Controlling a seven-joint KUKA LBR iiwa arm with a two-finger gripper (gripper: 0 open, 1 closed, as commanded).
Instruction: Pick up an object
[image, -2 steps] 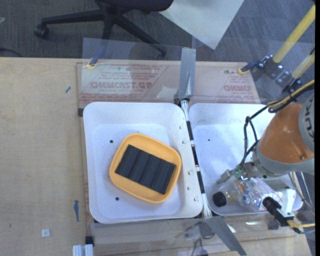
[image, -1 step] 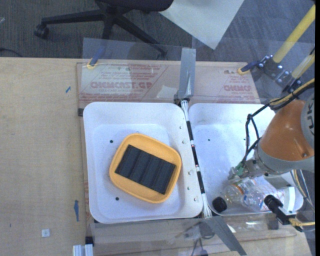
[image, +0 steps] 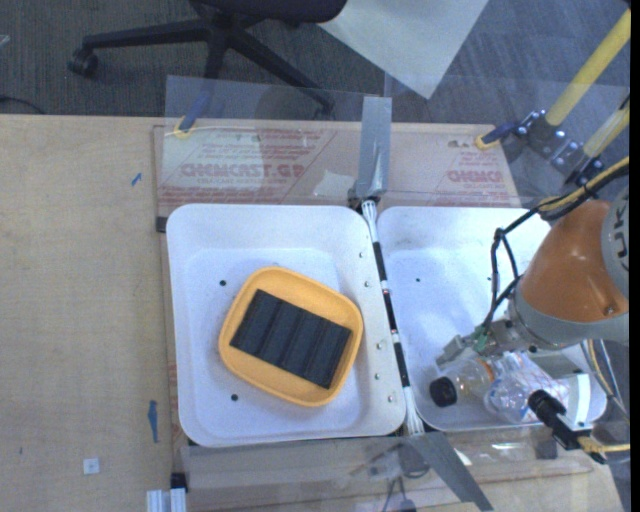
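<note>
The arm is reaching in from the right and is hanging low over the right bin (image: 430, 250), with its orange band (image: 572, 265) above the wrist. The gripper (image: 497, 352) is sitting at the near end of this bin, just over a clear plastic bottle (image: 490, 385) with a black cap (image: 442, 391). The bottle is lying on its side on the bin floor, close to the near wall, with the cap pointing toward the divider (image: 385, 300) between the 2 bins. The wrist is covering the gripper, so I cannot tell how it is set or whether it is touching the bottle. I am not seeing the bottle lifted; it seems to be resting on the floor of the bin.

In my judgement the pick is only at the approach or closing step. The grasp, the lift and the carrying away are all left to do.

In the left bin (image: 190, 300) a yellow tray (image: 232, 330) with a dark ridged insert (image: 295, 338) is lying flat, well apart from the arm, so it is not disturbing. Cables (image: 505, 260) are hanging beside the wrist. What is standing in the way is mostly the near wall of the right bin, because the bottle is lying near it, and the round, smooth, clear body may be slipping or rolling when the gripper presses it.
</note>
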